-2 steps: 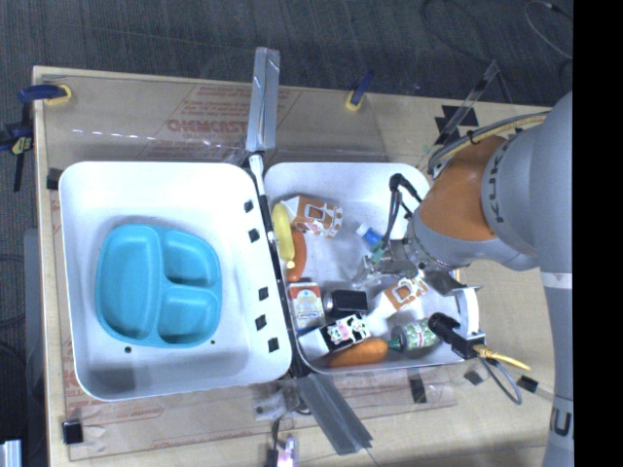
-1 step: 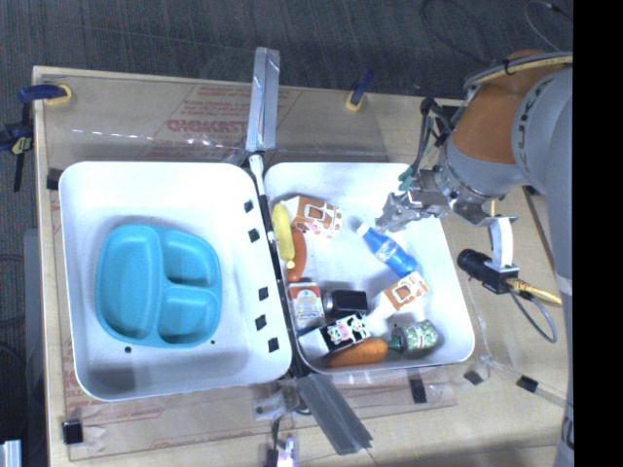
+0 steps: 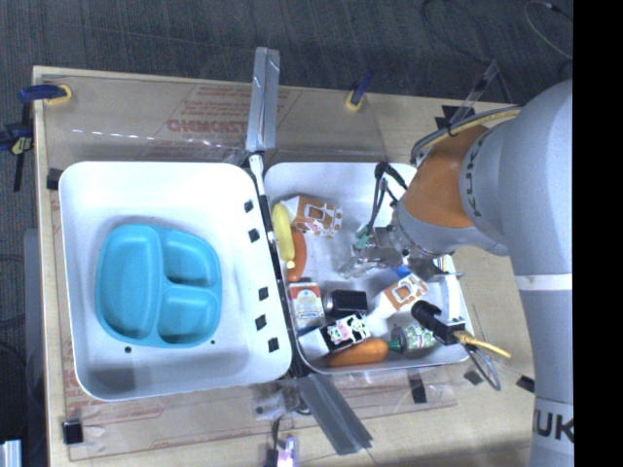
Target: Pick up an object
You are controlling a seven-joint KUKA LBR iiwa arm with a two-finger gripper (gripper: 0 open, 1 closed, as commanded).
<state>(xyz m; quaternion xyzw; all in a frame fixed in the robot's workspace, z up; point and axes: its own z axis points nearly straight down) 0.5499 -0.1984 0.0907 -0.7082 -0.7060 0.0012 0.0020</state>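
- Along the near wall of the right bin (image 3: 448, 356) lie a carrot (image 3: 356, 352), a small black-and-white carton (image 3: 345, 332) and a green bottle (image 3: 414, 339).
- Farther in, a juice box (image 3: 306, 303) and a dark block (image 3: 345, 302) sit near the divider.
- At mid-bin, the gripper (image 3: 373, 247) is down among the objects; how far it is open cannot be told.
- Beyond it, a banana (image 3: 283, 232) touches a sausage (image 3: 297, 253), beside an orange carton (image 3: 318, 216).
- Left, a blue tray (image 3: 156, 283) lies in the left bin (image 3: 83, 197) on the desk (image 3: 117, 105).

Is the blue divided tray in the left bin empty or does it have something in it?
Empty. All three compartments of the blue tray show bare blue plastic, lying flat in the left bin.
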